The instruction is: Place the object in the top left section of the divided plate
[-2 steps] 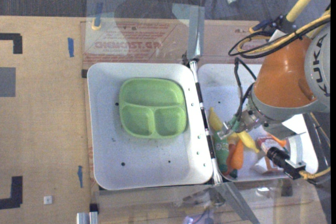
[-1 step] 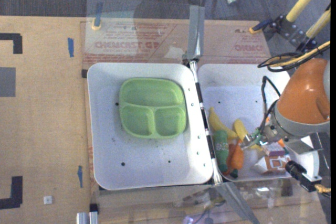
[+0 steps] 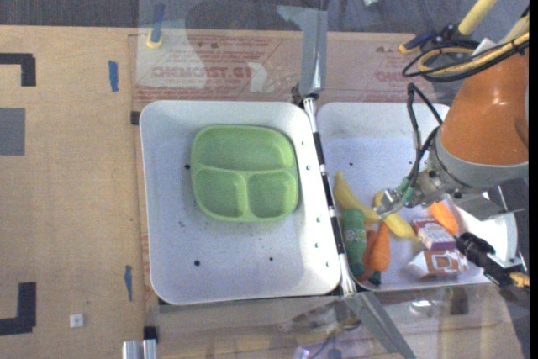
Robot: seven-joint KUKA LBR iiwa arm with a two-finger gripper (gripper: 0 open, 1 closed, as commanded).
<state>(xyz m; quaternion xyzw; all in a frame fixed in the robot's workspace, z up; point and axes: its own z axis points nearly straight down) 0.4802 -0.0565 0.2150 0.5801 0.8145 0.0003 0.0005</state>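
Hovering low in the right bin (image 3: 370,126), the gripper (image 3: 391,199) sits over the toy pile (image 3: 370,235), finger state unclear; the green plate (image 3: 245,173) lies well left, frame centre.

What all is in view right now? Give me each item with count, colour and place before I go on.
Bins: 2, white, side by side on the bench.
Divided plate: 1, green, three sections, in the left bin.
Banana: 1, yellow, right bin near the divider.
Green toy: 1, dark green, below the banana; what kind I cannot tell.
Carrot: 1, orange, beside the green toy.
Small carton: 1, white with red-orange print, right bin, lower right.
Other small toys: partly hidden under the arm, count unclear.
Blue tape strips: several, on the cardboard at the left.
Arm: 1, grey with orange band, over the right bin.
Gripper: 1, low among the toys, grasp unclear.
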